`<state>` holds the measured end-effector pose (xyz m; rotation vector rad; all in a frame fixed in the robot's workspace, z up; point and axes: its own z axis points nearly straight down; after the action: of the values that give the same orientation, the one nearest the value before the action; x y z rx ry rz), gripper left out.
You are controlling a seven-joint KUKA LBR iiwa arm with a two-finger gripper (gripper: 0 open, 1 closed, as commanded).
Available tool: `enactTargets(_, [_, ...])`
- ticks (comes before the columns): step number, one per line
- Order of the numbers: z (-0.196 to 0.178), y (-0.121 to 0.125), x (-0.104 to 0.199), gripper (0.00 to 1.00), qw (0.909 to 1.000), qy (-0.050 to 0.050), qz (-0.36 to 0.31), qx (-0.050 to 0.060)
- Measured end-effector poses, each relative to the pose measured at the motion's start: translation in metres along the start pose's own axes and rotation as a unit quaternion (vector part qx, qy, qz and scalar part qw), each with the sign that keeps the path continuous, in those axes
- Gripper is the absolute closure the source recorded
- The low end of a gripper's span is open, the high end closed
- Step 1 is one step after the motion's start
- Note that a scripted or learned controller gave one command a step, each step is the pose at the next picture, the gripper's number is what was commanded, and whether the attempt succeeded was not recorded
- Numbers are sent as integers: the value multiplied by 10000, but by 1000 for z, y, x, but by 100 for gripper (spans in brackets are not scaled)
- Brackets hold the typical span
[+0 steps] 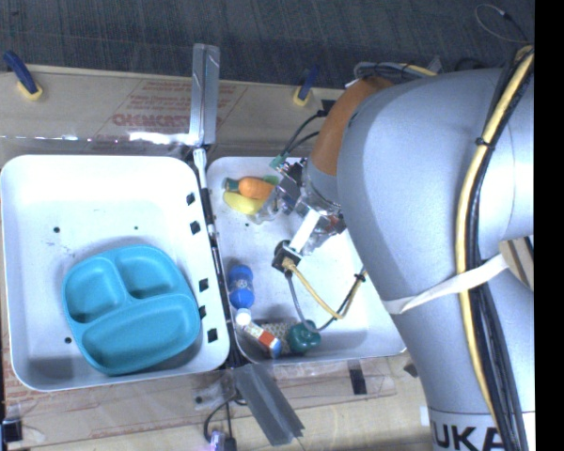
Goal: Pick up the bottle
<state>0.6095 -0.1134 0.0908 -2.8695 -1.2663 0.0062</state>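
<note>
**Waiting for a lift: the bottle has not been picked up yet**

The bottle (260, 336) lies on its side at the near edge of the right bin (259, 242). It is small and round with a white cap, and sits just beside a dark green lump (305, 337). The gripper (284, 192) hangs well apart from it, by a smooth orange toy (255, 188). I cannot tell if its jaws are spread. The whole pick is left to do.

1. Arm (423, 205), low end, bottom right: white letters "UKA", start of word cut off.
2. Brown surface (56, 101) behind bins: red print (150, 111), several lines, upside down, too blurred to read.
</note>
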Motion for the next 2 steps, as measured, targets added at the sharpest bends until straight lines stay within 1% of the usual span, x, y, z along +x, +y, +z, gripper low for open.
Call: enactTargets(2, [0, 0, 0, 0, 10000, 0, 1, 0])
